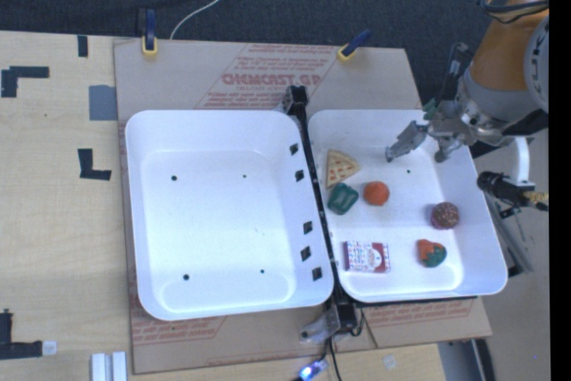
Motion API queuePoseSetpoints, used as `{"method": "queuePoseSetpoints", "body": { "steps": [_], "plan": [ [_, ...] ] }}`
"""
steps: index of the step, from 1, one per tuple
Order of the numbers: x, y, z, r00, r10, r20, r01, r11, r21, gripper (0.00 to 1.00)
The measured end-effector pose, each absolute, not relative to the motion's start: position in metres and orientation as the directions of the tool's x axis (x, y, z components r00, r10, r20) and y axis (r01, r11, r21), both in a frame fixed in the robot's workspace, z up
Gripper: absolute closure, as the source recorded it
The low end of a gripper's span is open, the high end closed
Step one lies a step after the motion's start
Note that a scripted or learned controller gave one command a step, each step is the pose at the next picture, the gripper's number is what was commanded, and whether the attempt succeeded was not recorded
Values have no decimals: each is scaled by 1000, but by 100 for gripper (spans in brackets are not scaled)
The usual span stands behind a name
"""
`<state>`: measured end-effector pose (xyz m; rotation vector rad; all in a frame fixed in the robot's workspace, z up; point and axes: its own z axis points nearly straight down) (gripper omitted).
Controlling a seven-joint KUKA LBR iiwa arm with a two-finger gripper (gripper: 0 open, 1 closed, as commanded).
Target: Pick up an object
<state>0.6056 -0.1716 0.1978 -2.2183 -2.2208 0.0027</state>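
We see the gripper [417, 144] hovering at the right bin's [464, 281] one o'clock, jaws spread wide on nothing: the approach step, we judge. Nearest, toward eight o'clock, lies the orange ball [376, 193]; next comes a descent. Cardboard [259, 76] backs both bins.

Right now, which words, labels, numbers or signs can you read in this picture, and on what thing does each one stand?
"CHEMCAST GP": red print on the brown board under the two bins, readable above the left bin. It repeats fainter around it.
Red print on the board's front edge below the bins: too blurred to read.
Red and white packet in the right bin: it bears print, too small to read.
Nothing else carries readable text.
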Motion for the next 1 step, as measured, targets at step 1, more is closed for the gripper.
{"method": "queuePoseSetpoints", "body": {
  "steps": [1],
  "plan": [
    [574, -148, 81, 1, 1000, -3, 1000, -1, -2, 0]
  ]
}}
